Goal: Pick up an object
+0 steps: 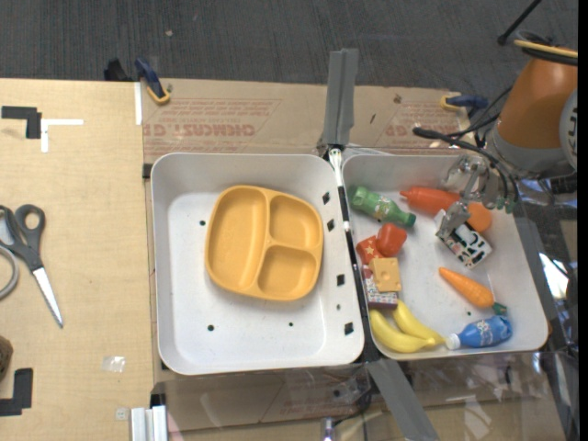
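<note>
The right bin holds several toy foods. My gripper hangs low over its far right part, just above a black-and-white patterned carton. A small orange piece lies right beside the gripper. A red-orange vegetable lies to its left. Further left are a green bottle and a red pepper. A carrot, a blue bottle, yellow bananas and a yellow cheese block lie nearer the front. I see nothing held in the gripper.
The left bin holds a yellow three-part plate. Scissors lie on the wooden bench at far left. A grey bar stands behind the wall between the bins. The arm's orange band is at top right.
</note>
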`<state>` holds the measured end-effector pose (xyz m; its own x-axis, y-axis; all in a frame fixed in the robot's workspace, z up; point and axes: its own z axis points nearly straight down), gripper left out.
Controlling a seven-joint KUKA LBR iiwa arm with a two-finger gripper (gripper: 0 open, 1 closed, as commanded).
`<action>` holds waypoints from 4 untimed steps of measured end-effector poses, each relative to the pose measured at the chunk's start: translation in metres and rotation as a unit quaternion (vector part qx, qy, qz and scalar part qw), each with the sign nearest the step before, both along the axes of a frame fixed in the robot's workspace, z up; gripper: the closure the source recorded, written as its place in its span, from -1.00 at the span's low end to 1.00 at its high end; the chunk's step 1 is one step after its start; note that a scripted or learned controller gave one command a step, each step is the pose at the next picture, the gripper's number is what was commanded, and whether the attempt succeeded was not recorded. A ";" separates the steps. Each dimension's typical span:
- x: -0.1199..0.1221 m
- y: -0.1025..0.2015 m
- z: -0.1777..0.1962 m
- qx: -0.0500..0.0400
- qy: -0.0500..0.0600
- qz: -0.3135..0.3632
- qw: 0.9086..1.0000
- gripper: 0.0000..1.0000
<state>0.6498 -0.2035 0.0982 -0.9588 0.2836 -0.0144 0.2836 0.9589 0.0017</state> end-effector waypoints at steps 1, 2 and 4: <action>-0.017 0.021 -0.004 0.002 0.004 -0.063 0.998 -1.00; -0.015 0.020 0.009 0.000 -0.001 -0.062 0.998 1.00; -0.032 0.100 0.174 0.002 0.005 -0.209 0.978 1.00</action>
